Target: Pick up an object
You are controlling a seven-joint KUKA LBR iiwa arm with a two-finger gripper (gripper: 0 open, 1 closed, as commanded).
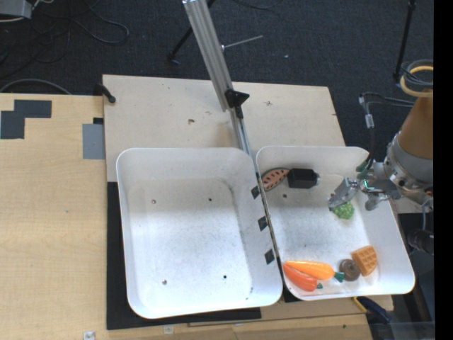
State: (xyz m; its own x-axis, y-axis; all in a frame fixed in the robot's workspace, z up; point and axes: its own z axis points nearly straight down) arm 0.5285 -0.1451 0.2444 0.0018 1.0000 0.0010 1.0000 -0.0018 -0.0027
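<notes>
A: We have the gripper (352, 193) low in the right bin (396, 275), reaching in over that bin's right rim, with a small green object (344, 210) directly under its tips. We cannot tell whether the green piece sits between them or just beside them.

B: Agreed, so we shouldn't call it held. The risk, as we judge it, is that the tips close on one edge of that lumpy green thing and it pops out, or they nudge it along the slick white floor toward the rim.

A: The other candidates lie further from the gripper: an orange carrot-like piece (309, 269) and a red one touching it at the near wall, a waffle-like orange block (365, 260) just beside a dark round piece (348, 266), and a black block (301, 178) next to a brown oval object (274, 178) by the divider side.

B: Around the right bin we see its left neighbour (141, 261) with a speckled floor, both on a pale board, a slanted aluminium rail behind, and cables on dark carpet.
</notes>
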